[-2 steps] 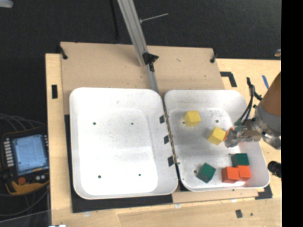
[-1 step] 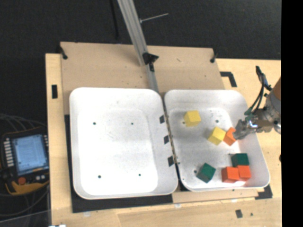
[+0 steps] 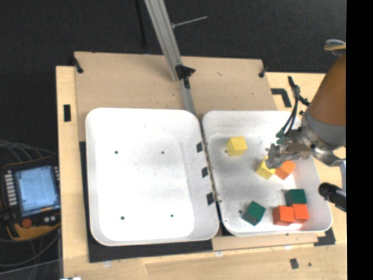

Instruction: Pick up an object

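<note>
Counting blocks, right bin [image 3: 233, 127]: two yellow, two green, three orange.
Left bin [image 3: 99, 156] adjoins. Gripper [image 3: 275, 156] sits over small yellow block [image 3: 264, 170] and orange block [image 3: 285, 169], hiding contact; finger state cannot be determined.

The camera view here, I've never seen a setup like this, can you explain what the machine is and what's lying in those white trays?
One camera looks down at a slant on a bench. The grey and orange shape at right is a robot arm; its gripper sits low over the right bin, beside a small yellow block and an orange block. Whether it grips anything is unclear. That bin also holds a yellow cube, two green blocks and two more orange blocks. The left bin lies beside it.
</note>
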{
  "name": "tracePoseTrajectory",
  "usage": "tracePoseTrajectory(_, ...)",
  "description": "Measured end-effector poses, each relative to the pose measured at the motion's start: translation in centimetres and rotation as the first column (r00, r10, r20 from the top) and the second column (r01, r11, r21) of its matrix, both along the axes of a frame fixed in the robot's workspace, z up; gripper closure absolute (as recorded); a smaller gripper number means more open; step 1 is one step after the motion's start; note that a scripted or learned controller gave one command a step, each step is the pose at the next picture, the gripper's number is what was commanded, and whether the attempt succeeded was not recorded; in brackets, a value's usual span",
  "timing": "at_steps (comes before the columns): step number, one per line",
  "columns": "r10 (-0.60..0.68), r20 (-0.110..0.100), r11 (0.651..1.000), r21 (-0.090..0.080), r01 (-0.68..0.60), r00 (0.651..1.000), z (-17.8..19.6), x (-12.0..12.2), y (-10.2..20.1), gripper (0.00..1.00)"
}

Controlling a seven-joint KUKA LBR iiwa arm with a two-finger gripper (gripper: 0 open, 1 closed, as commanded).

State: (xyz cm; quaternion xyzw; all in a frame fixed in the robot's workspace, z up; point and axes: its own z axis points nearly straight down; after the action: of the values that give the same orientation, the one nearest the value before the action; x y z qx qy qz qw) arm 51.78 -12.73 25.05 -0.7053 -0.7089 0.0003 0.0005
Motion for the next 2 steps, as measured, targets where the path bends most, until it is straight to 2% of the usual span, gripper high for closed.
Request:
tracePoseTrajectory(1, 0.002, 0.004, 1.000, 0.000, -0.002, 1.000, 0.6, 2.5, 4.7, 1.00)
tracePoseTrajectory(2, 0.001, 0.000, 1.000, 0.001, -0.001, 1.000, -0.8, 3.9, 10.0, 1.00)
